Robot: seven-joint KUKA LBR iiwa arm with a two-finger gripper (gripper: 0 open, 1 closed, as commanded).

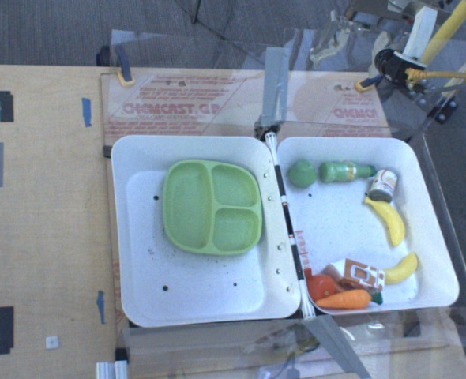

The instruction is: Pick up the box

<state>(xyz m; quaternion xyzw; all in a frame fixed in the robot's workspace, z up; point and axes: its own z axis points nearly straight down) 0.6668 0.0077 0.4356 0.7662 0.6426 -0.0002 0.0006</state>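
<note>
The box [363, 274] is small, white and orange, and lies flat near the front of the right bin [430, 212]. It rests between a carrot [345, 299] and a yellow banana [401, 268], touching or nearly touching both. The gripper [333, 42] hangs at the top right of the camera view, beyond the far rim of the right bin and well away from the box. It is small and partly blurred against the arm's grey and yellow parts [413, 22].
The right bin also holds a green ball [302, 173], a green bottle [345, 170], a small can [383, 185], a second banana [388, 220] and a red item [321, 285]. A green divided plate [212, 207] lies in the left bin [130, 235].
</note>
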